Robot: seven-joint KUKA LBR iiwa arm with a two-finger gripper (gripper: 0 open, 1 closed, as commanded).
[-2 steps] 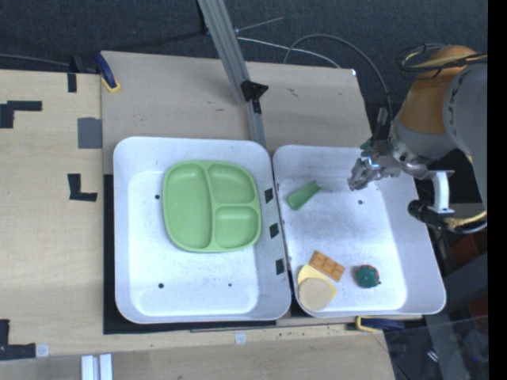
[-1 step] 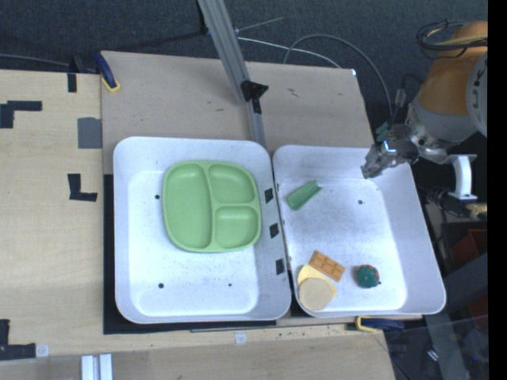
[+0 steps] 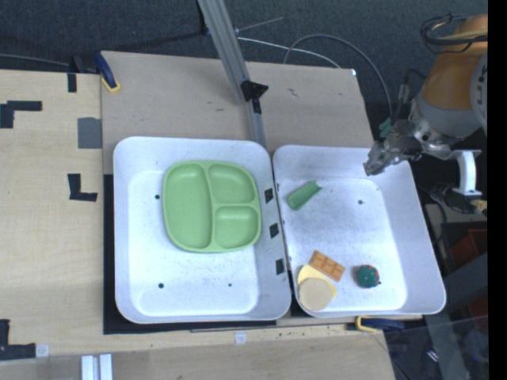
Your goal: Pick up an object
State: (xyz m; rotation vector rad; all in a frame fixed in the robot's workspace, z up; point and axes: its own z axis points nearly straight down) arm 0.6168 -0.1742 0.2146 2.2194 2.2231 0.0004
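Leftward, a smooth green divided plate point(image 3: 212, 206) is held by the left bin point(image 3: 135, 236). A green wedge point(image 3: 302, 194), waffle point(image 3: 326, 265), round cream disc point(image 3: 316, 293) and green-red ball point(image 3: 366, 275) are held by the right bin point(image 3: 404, 236).

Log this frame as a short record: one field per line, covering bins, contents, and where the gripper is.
left bin: holds a green divided plate
right bin: holds a green wedge-shaped piece, a waffle-like orange piece, a pale round piece, a small green-and-red round item
gripper: over the right bin's far right corner, apart from all items
fingers: state not discernible
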